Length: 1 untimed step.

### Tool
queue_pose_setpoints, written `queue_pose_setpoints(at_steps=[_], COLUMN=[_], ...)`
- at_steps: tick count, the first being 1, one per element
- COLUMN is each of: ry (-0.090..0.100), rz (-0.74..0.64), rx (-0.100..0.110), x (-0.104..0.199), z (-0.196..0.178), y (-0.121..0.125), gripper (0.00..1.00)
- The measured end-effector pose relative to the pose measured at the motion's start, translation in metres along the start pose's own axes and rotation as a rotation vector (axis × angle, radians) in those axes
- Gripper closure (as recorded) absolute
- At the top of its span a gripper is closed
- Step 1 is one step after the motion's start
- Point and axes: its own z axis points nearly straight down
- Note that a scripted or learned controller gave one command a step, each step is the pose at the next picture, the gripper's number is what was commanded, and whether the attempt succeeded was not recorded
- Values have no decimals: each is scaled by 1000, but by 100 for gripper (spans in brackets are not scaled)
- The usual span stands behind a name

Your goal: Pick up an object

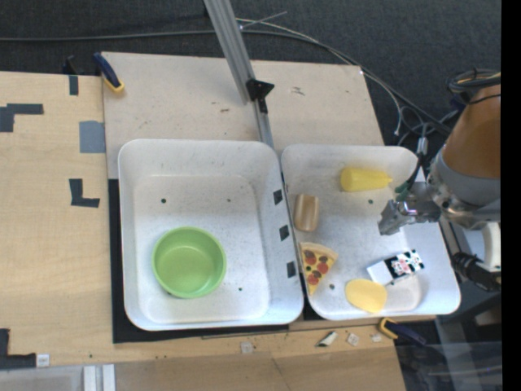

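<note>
Objects for picking lie in the right bin (423,157), nearest first: a yellow disc (365,295), a black-and-white card (399,265), a pizza slice toy (316,265), a wooden block (306,212), a yellow wedge (363,178). All judged light and rigid; the block offers flat parallel sides for grasping. Gripper (394,217) hangs above bare bin floor; its state cannot be told. A green bowl (189,261) sits in the left bin (195,149).
</note>
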Motion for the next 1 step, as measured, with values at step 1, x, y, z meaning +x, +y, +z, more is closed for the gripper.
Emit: queue_pose_setpoints(at_steps=[1], ry=[0], rz=[0], rx=[8], x=[4], z=[67], y=[0], gripper=[0])
